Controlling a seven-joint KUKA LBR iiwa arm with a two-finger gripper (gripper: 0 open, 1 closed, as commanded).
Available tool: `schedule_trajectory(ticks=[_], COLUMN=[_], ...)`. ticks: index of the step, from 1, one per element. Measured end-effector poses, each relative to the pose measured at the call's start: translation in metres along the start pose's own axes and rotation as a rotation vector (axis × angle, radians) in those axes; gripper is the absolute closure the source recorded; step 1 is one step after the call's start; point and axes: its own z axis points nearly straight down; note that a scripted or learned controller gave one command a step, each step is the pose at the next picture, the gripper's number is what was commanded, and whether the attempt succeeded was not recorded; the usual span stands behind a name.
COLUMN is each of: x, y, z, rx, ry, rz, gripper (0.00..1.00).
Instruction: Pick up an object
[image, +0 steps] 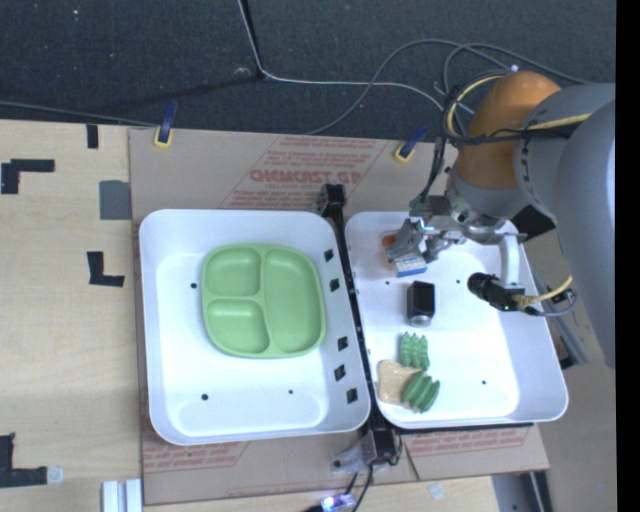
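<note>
The end effector (412, 243) hangs at the right bin's (530, 400) upper left; its grip state is unclear. A black cylinder (421, 301) lies just below it, long axis vertical in frame.

Camera count: one fixed view.
Position: above the bench (60, 300), looking down at a slant.
Facing: the far bench edge and dark floor lie along the top of the frame; the near edge lies along the bottom.
Range: middle distance; the left bin (165, 330) and the right bin (520, 385) both fit whole within the frame.
Framing: bins sit centre and right of centre.
Arm entry: the arm (560, 150) enters from the frame's upper right.
</note>
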Motion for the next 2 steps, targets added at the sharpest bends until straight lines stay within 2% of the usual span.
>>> schedule_trajectory(ticks=[2], x=[0.007], y=[-0.013], z=[-0.095], rx=[-0.002], ry=[0.000], rz=[0.000], gripper=[1.00])
